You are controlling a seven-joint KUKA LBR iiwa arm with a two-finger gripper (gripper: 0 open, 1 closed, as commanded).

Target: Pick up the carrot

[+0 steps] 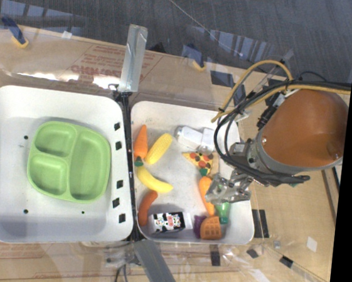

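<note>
Orange-banded arm sits highest, over right bin's right side. Left to right: left bin (4, 149) holds moulded green divided plate (69, 160), glossy. Right bin (166, 114): carrot (140, 143), tapered, orange, along left wall, well apart from gripper (228, 192). Smooth yellow banana (153, 180) beside it. Gripper state: cannot tell, fixture hides it.

We see a wooden bench (315, 248) carrying two white bins: the left bin (4, 149) and the right bin (166, 114), touching side by side.
</note>
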